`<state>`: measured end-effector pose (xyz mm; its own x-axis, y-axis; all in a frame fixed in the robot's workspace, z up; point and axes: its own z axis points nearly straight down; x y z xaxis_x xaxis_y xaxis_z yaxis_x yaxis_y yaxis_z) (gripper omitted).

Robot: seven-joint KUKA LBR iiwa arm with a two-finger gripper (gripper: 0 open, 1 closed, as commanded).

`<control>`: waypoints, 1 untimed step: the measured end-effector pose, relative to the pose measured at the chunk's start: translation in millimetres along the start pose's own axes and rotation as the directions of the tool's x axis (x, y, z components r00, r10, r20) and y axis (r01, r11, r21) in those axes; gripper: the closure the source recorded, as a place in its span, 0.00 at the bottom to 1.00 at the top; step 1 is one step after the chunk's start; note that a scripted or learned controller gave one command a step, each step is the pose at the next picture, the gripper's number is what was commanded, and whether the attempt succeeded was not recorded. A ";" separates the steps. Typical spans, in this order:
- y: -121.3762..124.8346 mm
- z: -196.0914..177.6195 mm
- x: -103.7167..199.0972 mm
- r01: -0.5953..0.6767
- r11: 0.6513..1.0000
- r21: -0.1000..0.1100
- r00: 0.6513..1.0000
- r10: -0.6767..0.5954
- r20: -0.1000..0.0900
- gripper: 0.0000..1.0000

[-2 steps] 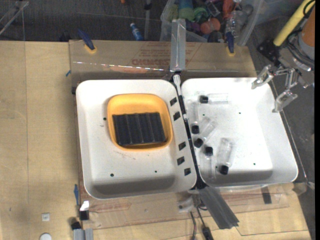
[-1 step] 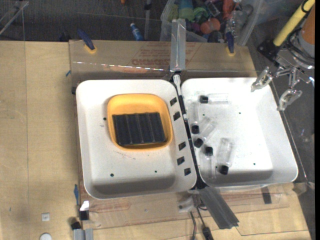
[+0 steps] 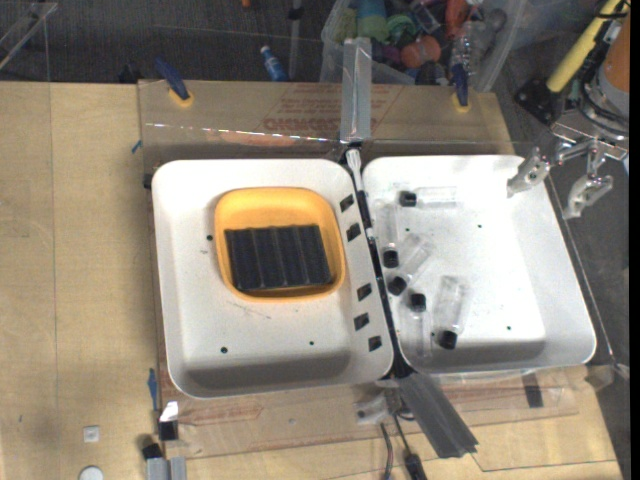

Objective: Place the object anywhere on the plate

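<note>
I read this as the setup before any pick. The orange plate (image 3: 277, 243) sits in the left bin (image 3: 180, 298), roughly centred, and a dark ribbed rectangular block (image 3: 277, 256) lies flat on it, covering most of its floor. That leaves only the orange rim and a strip at the far side free for a drop.

The candidates for the task's object are in the right bin (image 3: 560, 308): several clear plastic vials with black caps. One vial (image 3: 425, 199) lies on its side near the far wall. Others cluster just beside the divider, around (image 3: 405, 258), and one vial (image 3: 449, 308) stands apart nearer the front, its cap (image 3: 445, 339) toward me. I judge they lie where they fell, not arranged, since they point every which way.

The pincer (image 3: 560, 173) hangs at the far right corner of the right bin, over its rim, well apart from the vials and holding nothing I can see. Whether it is wide or narrow I cannot tell; the metal parts there are small and blur into the clutter behind.

The vials are hard to count: clear bodies on white plastic all but vanish, and the caps are my only reliable cue. The arm is cut off at the right edge. The block's material I cannot make out.
</note>
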<state>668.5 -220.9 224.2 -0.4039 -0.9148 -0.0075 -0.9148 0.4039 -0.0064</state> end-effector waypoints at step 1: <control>1.5 31.6 -0.1 0.374 0.927 -0.009 0.927 -0.374 0.003 0.00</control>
<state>667.5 -220.1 192.6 -0.0326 -0.9994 -0.0078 -0.9995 0.0326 0.0002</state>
